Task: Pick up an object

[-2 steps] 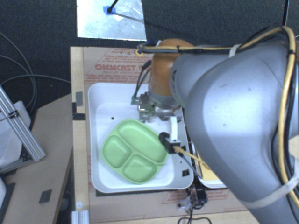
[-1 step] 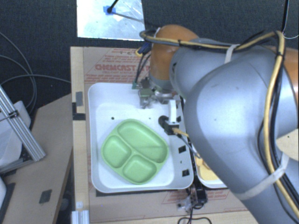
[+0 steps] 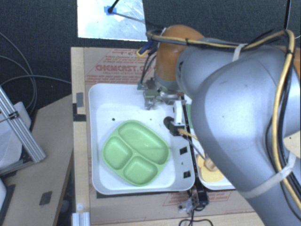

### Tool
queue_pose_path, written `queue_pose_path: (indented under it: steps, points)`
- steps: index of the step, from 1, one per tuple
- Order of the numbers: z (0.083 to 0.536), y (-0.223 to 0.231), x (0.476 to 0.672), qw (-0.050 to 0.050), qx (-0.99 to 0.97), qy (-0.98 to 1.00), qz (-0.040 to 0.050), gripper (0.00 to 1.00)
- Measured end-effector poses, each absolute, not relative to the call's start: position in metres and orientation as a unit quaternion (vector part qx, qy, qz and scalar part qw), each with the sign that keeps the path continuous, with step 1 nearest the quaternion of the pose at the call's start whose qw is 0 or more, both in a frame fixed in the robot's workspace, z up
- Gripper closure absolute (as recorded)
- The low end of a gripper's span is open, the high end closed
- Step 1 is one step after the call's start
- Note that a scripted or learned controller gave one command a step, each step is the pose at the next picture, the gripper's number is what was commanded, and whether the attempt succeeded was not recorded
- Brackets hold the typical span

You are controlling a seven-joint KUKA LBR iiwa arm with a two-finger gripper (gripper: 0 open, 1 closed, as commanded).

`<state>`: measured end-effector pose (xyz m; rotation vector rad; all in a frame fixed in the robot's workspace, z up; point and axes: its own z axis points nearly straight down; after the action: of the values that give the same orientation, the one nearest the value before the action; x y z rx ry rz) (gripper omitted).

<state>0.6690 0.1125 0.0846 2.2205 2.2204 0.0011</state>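
Right half of frame, arm (image 3: pixel 235 121): grey bulk running from the upper right to the lower right, with cables along it; it hides most of the right bin.
Left bin (image 3: pixel 96 140): white, shallow, centre of the frame; all four walls can be traced, though the right wall is partly crossed by black clips and wiring.
Open room in left bin: bare white floor along the left wall, the upper left corner and a thin strip below the tray.
Right bin (image 3: pixel 221 182): a small lower corner shows beneath the arm; a pale yellow item (image 3: pixel 210 165) lies in it, half covered, its shape hard to make out.
Green tray (image 3: pixel 136 152): pale green, rounded, three compartments, lying flat in the lower middle of the left bin, turned at a slant; near the lower wall, apart from the left wall.
Orange band (image 3: pixel 171 51): upper centre, above the wrist.
Gripper (image 3: pixel 153 98): small metal parts at the upper edge of the left bin, above the tray and apart from it; whether the jaws are apart or together cannot be told.
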Motion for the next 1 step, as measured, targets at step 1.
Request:
queue_pose_path:
  steps: [1]
  points:
    - [0.0845, 0.1173, 0.6486, 0.0, 0.707, 0.707, -0.0002, 1.0]
